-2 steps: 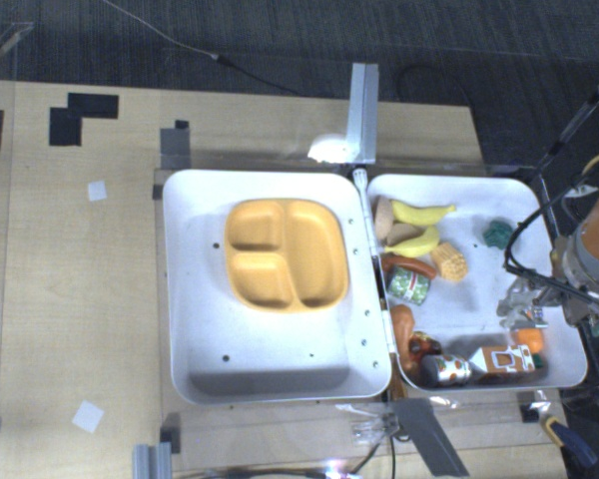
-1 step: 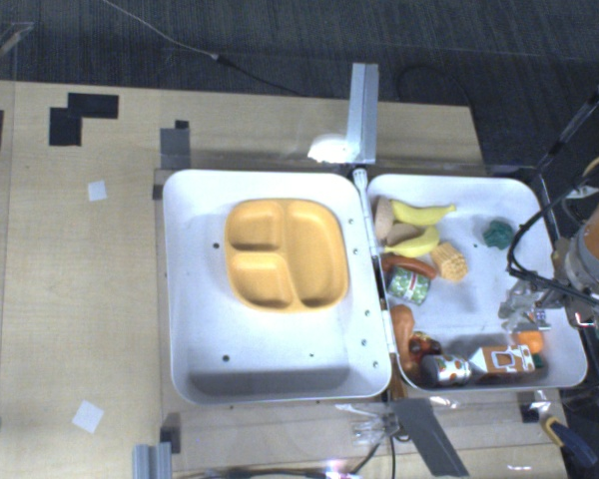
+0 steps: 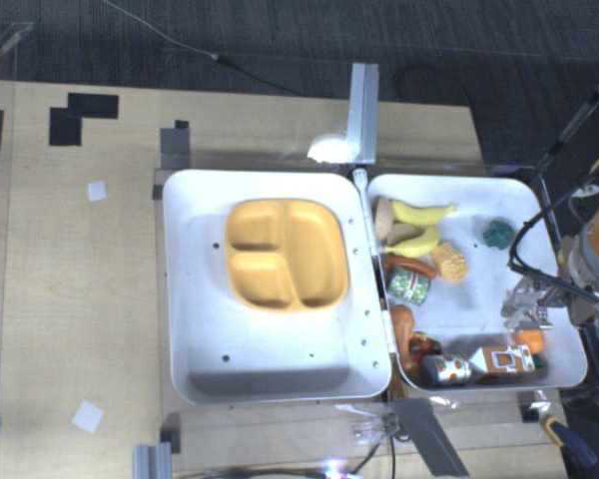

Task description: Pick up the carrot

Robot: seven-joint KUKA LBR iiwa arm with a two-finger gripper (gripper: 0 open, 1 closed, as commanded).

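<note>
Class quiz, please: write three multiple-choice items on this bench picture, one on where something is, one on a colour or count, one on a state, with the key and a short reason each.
1. Where is the yellow tray?
A. left bin
B. right bin
C. on the bench outside the bins

2. How many compartments does it have?
A. two
B. three
C. five

3. How does the bottle sit?
A. upright
B. lying on its side
C. on the tray

Key: 1 A, it sits in the left bin. 2 B, one long and two small. 3 B, it lies along the near wall of the right bin.
</note>
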